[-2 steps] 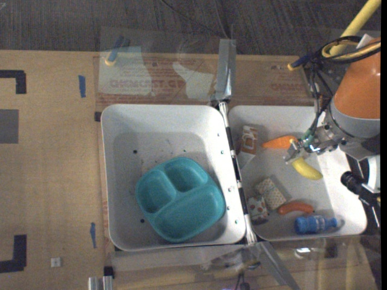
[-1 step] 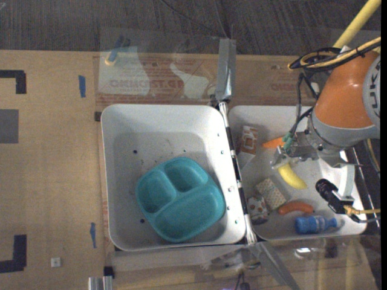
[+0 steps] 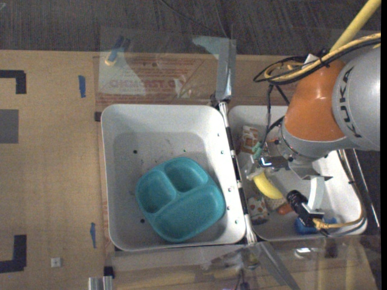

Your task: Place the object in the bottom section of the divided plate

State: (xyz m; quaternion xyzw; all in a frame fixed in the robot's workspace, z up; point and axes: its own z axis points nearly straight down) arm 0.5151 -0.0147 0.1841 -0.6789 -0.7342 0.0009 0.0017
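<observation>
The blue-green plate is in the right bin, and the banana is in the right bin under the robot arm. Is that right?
Not quite. The plate sits in the left bin, not the right one. The camera view shows it there, with nothing on it. The rest is right: the banana lies in the right bin, under the arm.

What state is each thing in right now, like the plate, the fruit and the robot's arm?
Teal divided plate: lying flat in the left bin, nothing in its sections.
Banana: lying in the right bin, partly under the arm.
Small packets: resting along the right bin's left wall.
Blue item: lying near the right bin's front edge.
Arm: reaching over the right bin, above the banana.
</observation>
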